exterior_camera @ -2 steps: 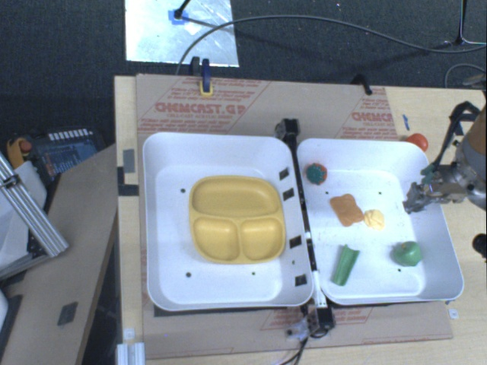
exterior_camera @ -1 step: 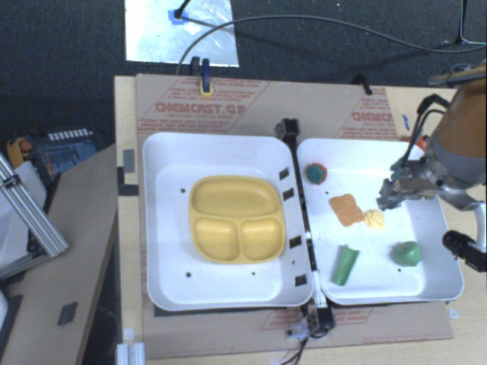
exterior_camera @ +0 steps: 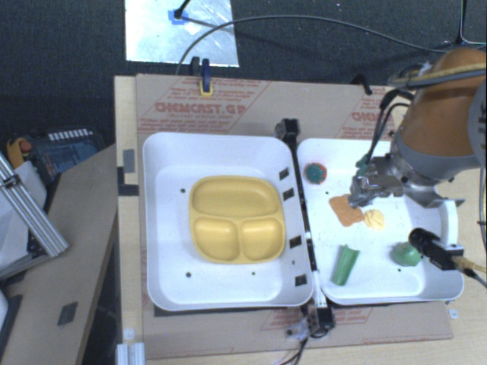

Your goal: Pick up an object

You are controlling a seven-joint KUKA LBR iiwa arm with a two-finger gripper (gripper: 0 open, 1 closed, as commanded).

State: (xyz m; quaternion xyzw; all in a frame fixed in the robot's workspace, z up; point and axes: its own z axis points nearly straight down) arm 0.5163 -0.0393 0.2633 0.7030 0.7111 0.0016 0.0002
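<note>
White plastic bins, two, are set side by side on a cardboard sheet (exterior_camera: 228, 101). The left bin (exterior_camera: 163, 204) is occupied by a yellow compartment tray (exterior_camera: 234, 219), three wells, lying flat at centre. The right bin (exterior_camera: 380, 280) is taken as landmark: at its far left corner a teal-and-red ball (exterior_camera: 315, 172) is found; near its centre an orange flat piece (exterior_camera: 346, 211) is laid, with a pale yellow lump (exterior_camera: 374, 219) touching its right edge; toward its near edge a green cylinder (exterior_camera: 345, 265) is lying tilted; near its right wall a green rounded object (exterior_camera: 405, 254) is seen. The gripper (exterior_camera: 364, 192) is positioned low over the orange piece; whether anything is gripped cannot be told.
</note>
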